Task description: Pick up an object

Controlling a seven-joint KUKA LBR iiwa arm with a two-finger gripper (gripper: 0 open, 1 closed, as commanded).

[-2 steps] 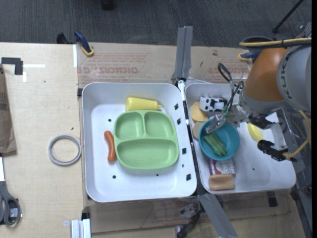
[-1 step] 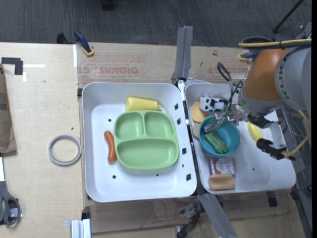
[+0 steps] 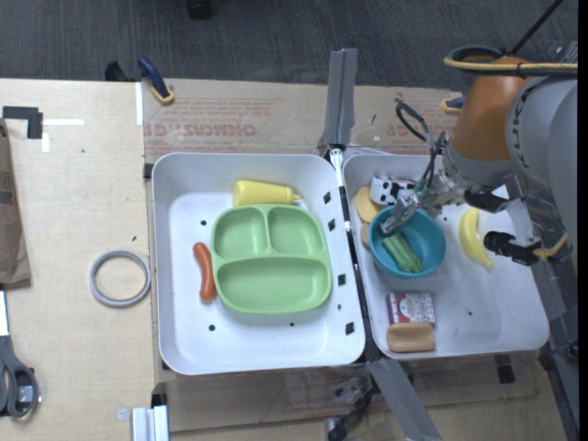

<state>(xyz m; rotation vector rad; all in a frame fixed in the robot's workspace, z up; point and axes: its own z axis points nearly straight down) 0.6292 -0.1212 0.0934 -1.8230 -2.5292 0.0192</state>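
My gripper (image 3: 399,219) hangs over the right bin (image 3: 496,324), at the upper left rim of a blue bowl (image 3: 423,239). A green bean-like piece (image 3: 401,251) lies inside that bowl, just below the fingertips. A yellow banana (image 3: 473,237) sits to the bowl's right. Behind the gripper lie a black-and-white toy (image 3: 391,191) and a pale yellow round piece (image 3: 366,206). A small red-and-white packet (image 3: 410,307) and a bread roll (image 3: 411,337) lie at the bin's front. Nothing shows between the fingers.
The left bin (image 3: 184,329) holds a green divided plate (image 3: 272,259), a yellow bottle (image 3: 264,192) behind it and an orange sausage (image 3: 205,270) to its left. A grey ring (image 3: 120,277) lies on the bench at left. A metal divider post (image 3: 341,99) stands between the bins.
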